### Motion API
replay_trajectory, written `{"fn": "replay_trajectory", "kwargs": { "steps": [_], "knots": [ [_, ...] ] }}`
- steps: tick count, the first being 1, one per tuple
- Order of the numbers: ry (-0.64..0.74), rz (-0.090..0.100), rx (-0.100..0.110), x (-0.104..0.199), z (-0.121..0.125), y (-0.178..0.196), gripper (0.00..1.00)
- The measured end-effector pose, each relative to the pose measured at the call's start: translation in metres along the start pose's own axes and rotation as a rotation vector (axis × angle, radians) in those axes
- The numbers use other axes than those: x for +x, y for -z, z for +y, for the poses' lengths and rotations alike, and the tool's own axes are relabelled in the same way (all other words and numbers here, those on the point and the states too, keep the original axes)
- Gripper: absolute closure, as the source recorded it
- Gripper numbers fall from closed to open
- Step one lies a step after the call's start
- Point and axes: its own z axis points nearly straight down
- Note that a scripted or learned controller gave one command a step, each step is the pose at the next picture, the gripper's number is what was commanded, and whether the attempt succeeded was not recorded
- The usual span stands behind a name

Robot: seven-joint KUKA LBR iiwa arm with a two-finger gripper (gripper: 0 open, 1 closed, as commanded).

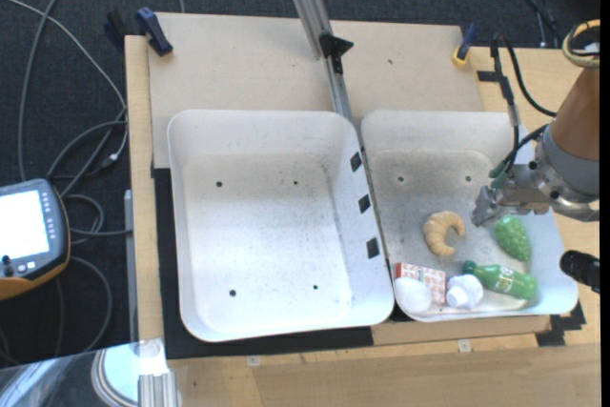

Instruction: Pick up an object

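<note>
Gripper [492, 203] hangs low in the right bin [419, 133]; finger state cannot be determined. Green grape bunch [513, 237] lies just right of and below the fingertips, nothing visibly between them. Croissant [443, 233] lies left of the grapes, green bottle [498, 280] below.

Bench [238, 62]: pale wooden board, clamped at its far corners.
On it: left white bin [257, 224] and right white bin [419, 143], side by side, touching.
</note>
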Motion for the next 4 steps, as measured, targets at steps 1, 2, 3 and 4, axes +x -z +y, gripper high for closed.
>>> {"fn": "replay_trajectory", "kwargs": {
  "steps": [1,2,3,4],
  "knots": [
    [-0.001,0.001,0.005,0.000,0.001,0.004,1.00],
    [0.004,0.005,0.009,0.060,0.002,-0.001,1.00],
    [0.005,0.004,0.006,0.113,0.007,0.008,1.00],
    [0.006,0.004,0.007,0.176,0.018,0.008,1.00]
  ]
}}
